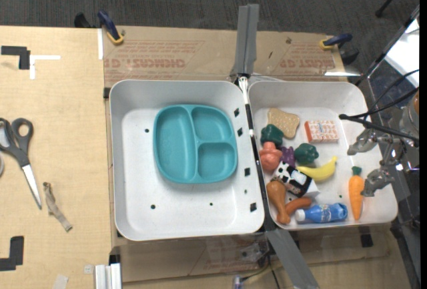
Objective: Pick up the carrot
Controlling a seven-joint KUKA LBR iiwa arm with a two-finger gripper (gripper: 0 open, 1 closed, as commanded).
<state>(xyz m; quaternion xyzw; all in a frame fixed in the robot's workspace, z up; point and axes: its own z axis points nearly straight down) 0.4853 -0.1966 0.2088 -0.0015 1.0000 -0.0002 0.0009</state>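
The carrot (355,198), orange with a green top, lies upright along the right wall of the right bin (333,106). My gripper (362,168) reaches in from the right edge, just above the carrot's green end. Its two metal fingers (363,143) are spread apart, one above the carrot and one beside its upper right. Nothing sits between them, so the gripper is open.
The right bin also holds a banana (319,169), a blue bottle (323,214), a bread slice (283,122), a pink box (322,131), broccoli (307,152) and other toy foods. A teal divided plate (195,144) sits in the left bin (127,167). Scissors (20,147) lie on the bench at left.
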